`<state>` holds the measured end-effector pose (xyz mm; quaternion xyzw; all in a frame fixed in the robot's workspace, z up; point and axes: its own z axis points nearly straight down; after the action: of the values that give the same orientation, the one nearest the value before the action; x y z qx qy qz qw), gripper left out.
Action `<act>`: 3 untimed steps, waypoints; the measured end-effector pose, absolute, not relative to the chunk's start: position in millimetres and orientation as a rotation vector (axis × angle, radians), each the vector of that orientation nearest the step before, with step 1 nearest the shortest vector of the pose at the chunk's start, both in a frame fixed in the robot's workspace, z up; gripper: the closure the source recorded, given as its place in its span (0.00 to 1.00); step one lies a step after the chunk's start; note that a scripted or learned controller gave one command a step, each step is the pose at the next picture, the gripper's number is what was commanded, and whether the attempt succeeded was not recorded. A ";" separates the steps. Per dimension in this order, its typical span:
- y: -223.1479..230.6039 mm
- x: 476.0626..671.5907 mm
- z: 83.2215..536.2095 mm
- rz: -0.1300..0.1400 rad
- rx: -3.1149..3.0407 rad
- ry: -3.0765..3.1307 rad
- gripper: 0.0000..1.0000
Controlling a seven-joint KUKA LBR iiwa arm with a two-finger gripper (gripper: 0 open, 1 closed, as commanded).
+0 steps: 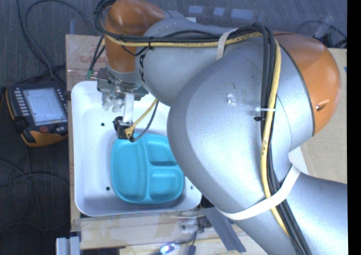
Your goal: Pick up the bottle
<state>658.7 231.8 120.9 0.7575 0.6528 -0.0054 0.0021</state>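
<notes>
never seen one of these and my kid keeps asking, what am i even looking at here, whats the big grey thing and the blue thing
The big grey shape with orange parts is a robot arm. It reaches in from the right and covers much of the picture. The one camera is fixed above the bench and looks down at a slant.

At the arm's tip is its gripper, the part meant to pinch things. It hangs over a shallow white bin. In that bin lies a blue tray with compartments. From this angle I cannot tell whether the gripper holds anything, and the arm's bulk hides most of the bench.

The box with a screen at the left, off the bench, is probably a handheld controller for the robot.
</notes>
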 end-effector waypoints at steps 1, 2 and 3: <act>233.2 613.6 235.4 -0.008 2.466 1.946 1.00; 233.3 514.9 279.8 -0.008 2.329 2.109 1.00; 233.3 514.8 279.7 -0.008 2.329 2.109 0.00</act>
<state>514.8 233.3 279.7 0.7412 0.6712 -0.0024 -0.0004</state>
